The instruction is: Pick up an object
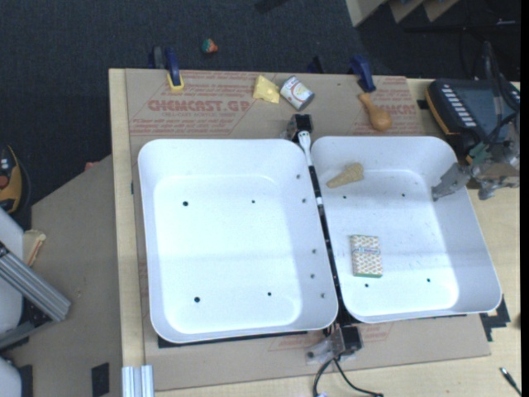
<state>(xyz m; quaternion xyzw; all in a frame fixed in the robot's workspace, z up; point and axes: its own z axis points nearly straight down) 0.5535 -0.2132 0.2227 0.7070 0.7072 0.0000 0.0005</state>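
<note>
Two objects lie in the right bin [463, 263]. A tan wedge-shaped piece [345, 175] rests near the bin's back left, and a small rectangular patterned pad [365, 255] lies flat near the middle. My gripper [453, 184] sits at the right bin's far right rim, low over the edge, well to the right of both objects. Nothing is seen held in it. The left bin [165, 222] has only its white floor in view.
Behind the bins on the brown board lie a yellow chunk [266, 89], a small white box [296, 93] and a wooden peg-like piece [376, 114]. Blue clamps [173, 69] hold the board's back edge. A black device [463, 106] stands at the back right.
</note>
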